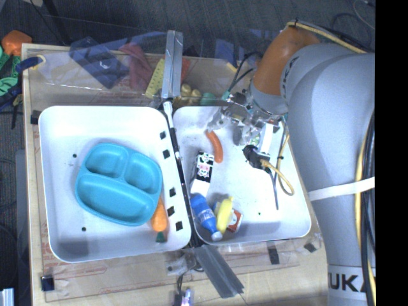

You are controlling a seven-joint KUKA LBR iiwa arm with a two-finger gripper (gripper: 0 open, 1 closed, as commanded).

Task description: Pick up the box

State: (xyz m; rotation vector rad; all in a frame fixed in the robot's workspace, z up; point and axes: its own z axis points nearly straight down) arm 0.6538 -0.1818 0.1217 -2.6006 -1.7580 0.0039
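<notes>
The small black-and-white printed cardboard box [204, 166] sits in the right white plastic bin [290, 218], close to the divider between the two bins, and everything else I'll place off that box. It looks light and stiff, probably a bit crushable, so my guess is a gentle pinch across its narrow sides works best. The orange sausage-shaped toy [215, 146] is just beside it on the far side, nearly touching, so that's the main thing in the way. On the near side of the box are a blue plastic bottle [204, 213], a yellow banana-like toy [224, 213] and a small red item, a bit apart. The two-finger gripper [245, 129] hangs beyond the sausage, to the box's right; can't tell how it's set from here. The blue sectioned plate [118, 183] is well off left, in the other bin.
</notes>
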